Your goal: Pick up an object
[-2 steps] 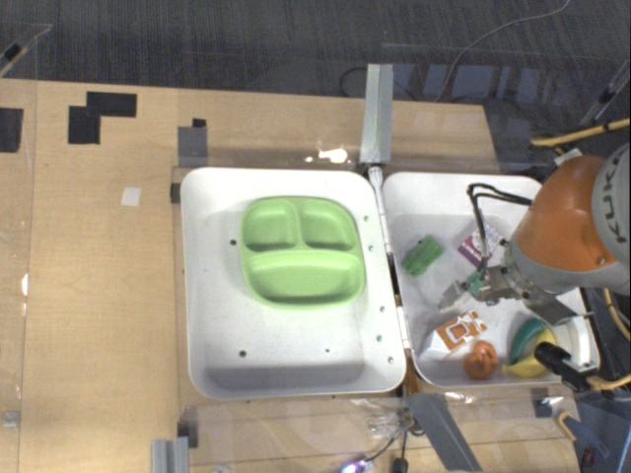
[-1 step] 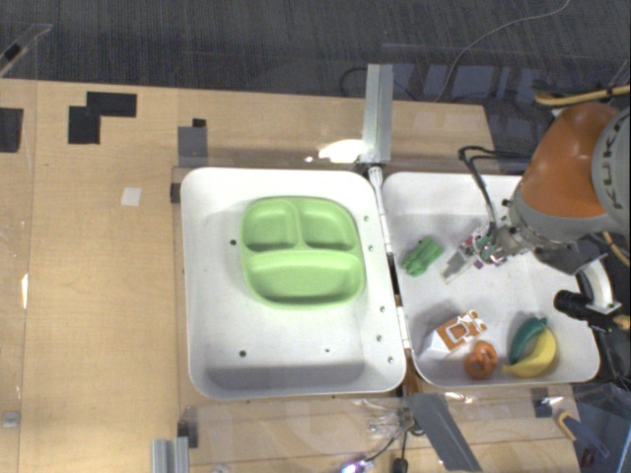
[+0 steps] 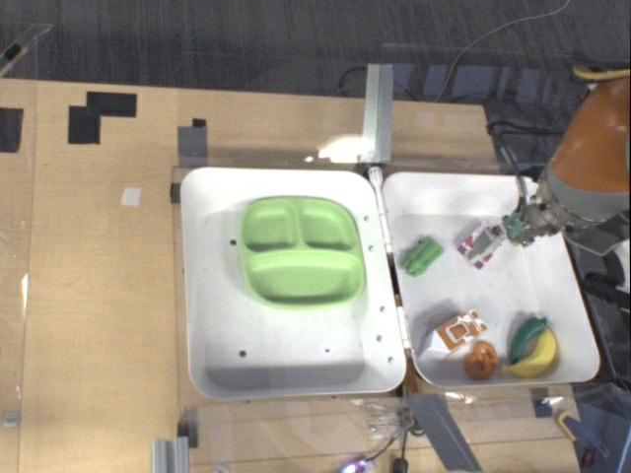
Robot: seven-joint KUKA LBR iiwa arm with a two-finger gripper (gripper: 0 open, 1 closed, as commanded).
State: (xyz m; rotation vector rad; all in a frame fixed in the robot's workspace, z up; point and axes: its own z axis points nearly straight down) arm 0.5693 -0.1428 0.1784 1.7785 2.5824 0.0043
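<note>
Bins sit side by side on the wooden bench [image 3: 89, 294], and your arm [image 3: 592, 151] comes in from three o'clock over the right bin [image 3: 567, 274]. Your claw [image 3: 520, 225] hangs above that bin's upper part, toward two o'clock of its floor; whether it is open or closed you cannot tell from this angle, since the tip is small and dark against the arm.

Look just to the nine o'clock side of the claw and you find a small white and purple toy [image 3: 479, 244], lying tilted, very close to the tip; you cannot tell whether they touch. Further toward nine o'clock, near the bin's left wall, lies a green ridged toy [image 3: 424, 256], well apart from the claw.

Down at six o'clock in the same bin you see three things grouped together: an orange and white box [image 3: 457, 332], a round orange fruit [image 3: 481, 360] just below it and touching or nearly so, and a yellow banana [image 3: 532, 351] with a dark green end, just beside the fruit at its three o'clock side.

Your left bin [image 3: 212, 363] holds a green divided plate [image 3: 301, 251], lying flat around its middle, with two small compartments at twelve o'clock and one long one at six.
</note>
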